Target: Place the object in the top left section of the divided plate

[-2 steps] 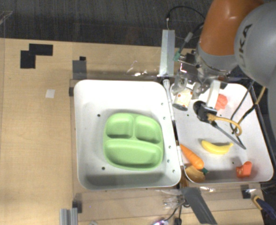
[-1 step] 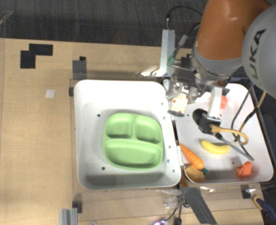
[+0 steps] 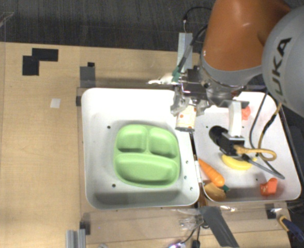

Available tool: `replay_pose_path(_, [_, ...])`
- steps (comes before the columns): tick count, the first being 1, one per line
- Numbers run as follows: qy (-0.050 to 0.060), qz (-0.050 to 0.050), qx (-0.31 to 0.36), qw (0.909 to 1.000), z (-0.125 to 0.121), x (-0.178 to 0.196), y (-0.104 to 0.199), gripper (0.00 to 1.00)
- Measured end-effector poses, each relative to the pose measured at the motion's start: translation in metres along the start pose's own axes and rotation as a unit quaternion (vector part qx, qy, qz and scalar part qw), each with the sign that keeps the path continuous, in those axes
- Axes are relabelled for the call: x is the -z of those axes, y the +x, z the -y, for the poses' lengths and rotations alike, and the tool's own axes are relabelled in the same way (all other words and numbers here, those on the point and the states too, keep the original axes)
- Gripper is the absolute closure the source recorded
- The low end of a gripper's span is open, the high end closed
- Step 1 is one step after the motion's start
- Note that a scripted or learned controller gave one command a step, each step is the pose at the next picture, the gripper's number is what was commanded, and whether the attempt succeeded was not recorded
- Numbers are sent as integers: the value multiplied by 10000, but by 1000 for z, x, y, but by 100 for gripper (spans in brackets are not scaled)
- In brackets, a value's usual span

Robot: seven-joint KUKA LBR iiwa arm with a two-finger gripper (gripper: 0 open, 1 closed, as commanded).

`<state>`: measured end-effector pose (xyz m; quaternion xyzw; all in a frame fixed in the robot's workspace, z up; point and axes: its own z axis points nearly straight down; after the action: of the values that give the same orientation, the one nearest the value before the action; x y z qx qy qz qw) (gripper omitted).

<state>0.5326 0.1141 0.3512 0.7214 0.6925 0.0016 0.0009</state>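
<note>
A single camera watches me, fixed above the bench [image 3: 33, 154] and looking down at a slant, so the bench's far side lies along the top of the frame. It sits far enough back to take in both white bins side by side: the bin on the view's left [image 3: 97, 138] and the bin on the view's right [image 3: 291, 182] (partly behind me). My arm [image 3: 245, 30] enters from the view's right and looms large, with my gripper [image 3: 185, 112] near the frame's middle.

Right bin [image 3: 285, 155]: carrot [image 3: 212, 173], banana [image 3: 236, 163], red piece [image 3: 269, 187] near front corner.
</note>
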Motion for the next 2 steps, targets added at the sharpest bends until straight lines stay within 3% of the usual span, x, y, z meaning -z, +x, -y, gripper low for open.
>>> replay_pose_path(1, [-8,-4,1216,9926,45,3,3,100])
replay_pose_path(2, [6,-4,-264,9997,48,-10,57,100])
